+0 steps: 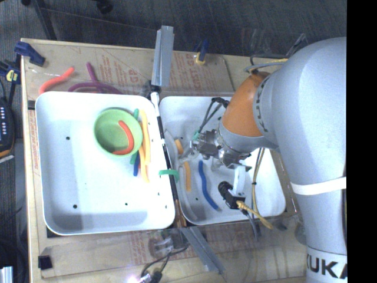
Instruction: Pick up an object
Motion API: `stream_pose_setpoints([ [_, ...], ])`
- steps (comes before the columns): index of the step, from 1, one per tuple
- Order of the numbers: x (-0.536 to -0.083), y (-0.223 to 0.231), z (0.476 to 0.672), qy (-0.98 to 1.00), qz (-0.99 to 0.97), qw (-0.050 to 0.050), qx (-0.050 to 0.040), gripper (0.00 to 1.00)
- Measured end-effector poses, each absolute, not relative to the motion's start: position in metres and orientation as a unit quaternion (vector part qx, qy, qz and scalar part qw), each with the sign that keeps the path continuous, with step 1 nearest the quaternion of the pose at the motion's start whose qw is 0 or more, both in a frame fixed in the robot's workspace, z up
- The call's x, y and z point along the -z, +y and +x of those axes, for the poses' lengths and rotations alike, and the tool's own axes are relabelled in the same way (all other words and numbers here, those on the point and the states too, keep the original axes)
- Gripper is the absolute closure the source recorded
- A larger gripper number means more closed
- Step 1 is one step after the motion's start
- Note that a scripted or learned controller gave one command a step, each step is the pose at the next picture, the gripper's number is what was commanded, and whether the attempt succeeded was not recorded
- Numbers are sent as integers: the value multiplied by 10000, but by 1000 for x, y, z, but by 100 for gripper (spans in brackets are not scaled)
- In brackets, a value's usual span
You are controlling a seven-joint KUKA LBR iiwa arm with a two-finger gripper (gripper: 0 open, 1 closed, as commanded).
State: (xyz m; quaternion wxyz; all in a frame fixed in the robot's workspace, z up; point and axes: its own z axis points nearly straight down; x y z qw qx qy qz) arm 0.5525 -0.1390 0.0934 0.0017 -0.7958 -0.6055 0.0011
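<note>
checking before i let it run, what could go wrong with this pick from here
The pincer sits low in the right bin, close to the wall shared with the left bin, so it may strike that rim. The blue strip and orange stick lie close together; it might catch both or neither.

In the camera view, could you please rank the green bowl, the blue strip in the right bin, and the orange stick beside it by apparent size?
1. green bowl
2. blue strip
3. orange stick
</note>
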Motion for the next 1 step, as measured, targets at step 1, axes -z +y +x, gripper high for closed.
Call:
stream_pose_setpoints([
  [1,-103,-138,553,-6067,-7949,34,-9,100],
])
